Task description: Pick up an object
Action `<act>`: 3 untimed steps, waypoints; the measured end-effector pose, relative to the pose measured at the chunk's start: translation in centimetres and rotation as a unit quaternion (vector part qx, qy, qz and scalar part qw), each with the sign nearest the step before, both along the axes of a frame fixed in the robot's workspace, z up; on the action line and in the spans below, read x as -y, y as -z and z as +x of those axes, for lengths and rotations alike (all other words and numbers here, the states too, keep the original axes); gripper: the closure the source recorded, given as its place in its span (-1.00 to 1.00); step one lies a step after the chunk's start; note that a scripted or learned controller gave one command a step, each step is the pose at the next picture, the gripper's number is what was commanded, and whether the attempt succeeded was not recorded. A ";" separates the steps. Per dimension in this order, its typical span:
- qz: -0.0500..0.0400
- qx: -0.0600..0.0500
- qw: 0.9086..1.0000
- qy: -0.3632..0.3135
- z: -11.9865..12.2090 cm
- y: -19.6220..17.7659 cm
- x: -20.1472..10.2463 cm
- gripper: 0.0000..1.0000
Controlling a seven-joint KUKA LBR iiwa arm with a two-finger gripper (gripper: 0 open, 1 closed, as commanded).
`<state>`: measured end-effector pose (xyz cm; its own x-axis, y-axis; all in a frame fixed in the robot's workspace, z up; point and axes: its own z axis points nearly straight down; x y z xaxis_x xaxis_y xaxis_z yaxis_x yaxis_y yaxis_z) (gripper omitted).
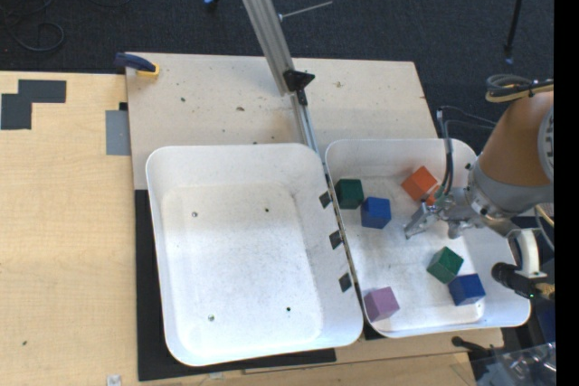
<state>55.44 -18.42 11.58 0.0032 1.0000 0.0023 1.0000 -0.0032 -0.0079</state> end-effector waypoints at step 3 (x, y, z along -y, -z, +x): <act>-0.002 0.006 1.000 -0.002 -0.4 -11.1 -0.3 1.00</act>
<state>55.02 -18.16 22.72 -0.0012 1.0000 -0.0008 1.0000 0.0012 0.0031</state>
